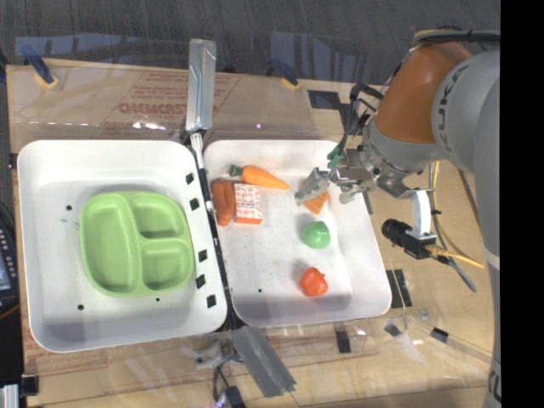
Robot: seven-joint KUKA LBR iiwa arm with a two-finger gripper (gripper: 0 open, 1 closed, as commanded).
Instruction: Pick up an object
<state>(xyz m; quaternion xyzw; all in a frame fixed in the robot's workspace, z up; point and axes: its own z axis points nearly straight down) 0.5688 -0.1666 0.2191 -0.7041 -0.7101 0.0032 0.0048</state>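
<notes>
Overhead, tool (313, 190) touching small orange piece (318, 202), right bin (365, 253).

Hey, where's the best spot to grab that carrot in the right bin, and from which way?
Probably the carrot is best gripped across its thick orange middle, coming straight down from above. It lies flat, its long axis running left to right, green top toward the divider, tapering to the right. Fingers closing across the width suit that; the box sits close below, so stay rightward.

The bench (442, 313) bears two white bins – left (38, 313), right (361, 291) – side by side
</notes>
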